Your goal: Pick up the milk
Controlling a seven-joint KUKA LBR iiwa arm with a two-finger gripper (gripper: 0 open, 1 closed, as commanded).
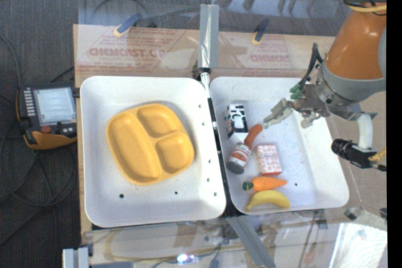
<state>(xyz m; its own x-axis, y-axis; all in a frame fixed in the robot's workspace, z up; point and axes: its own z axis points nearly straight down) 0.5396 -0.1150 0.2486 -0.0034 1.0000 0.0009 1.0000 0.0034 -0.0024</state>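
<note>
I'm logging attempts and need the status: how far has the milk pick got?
Done: the gripper is over the right bin. In hand: nothing between its fingers. The milk, a black-and-white carton, lies near the bin's left wall, apart from the gripper. Left: reach it, grasp it and lift it.

Yellow tray (149, 142), black-and-white milk (237, 119)

A tray (151, 142) lies in the left bin (94, 198); the milk (236, 119) lies in the right bin (320, 185).
</note>
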